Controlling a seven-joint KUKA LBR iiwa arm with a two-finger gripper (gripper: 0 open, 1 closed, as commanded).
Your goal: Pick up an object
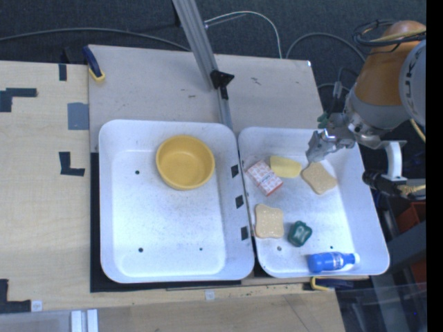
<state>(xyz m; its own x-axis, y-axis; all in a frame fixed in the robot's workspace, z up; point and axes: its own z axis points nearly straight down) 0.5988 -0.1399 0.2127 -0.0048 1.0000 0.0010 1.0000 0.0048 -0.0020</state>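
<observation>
Claw [318, 151] near right bin's [370, 216] far edge, just above tan bread slice [319, 178], grip state unclear, left bin [124, 206] mostly bare

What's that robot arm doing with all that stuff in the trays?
The robot arm's gripper is hanging over the right bin, close to a tan sponge-like piece and a yellow block. It looks like it's trying to pick something up, but nothing is between its fingers yet. Also in that bin are a small red-and-white box, another tan piece, a green thing and a blue bottle. A yellow bowl sits in the left bin.
</observation>
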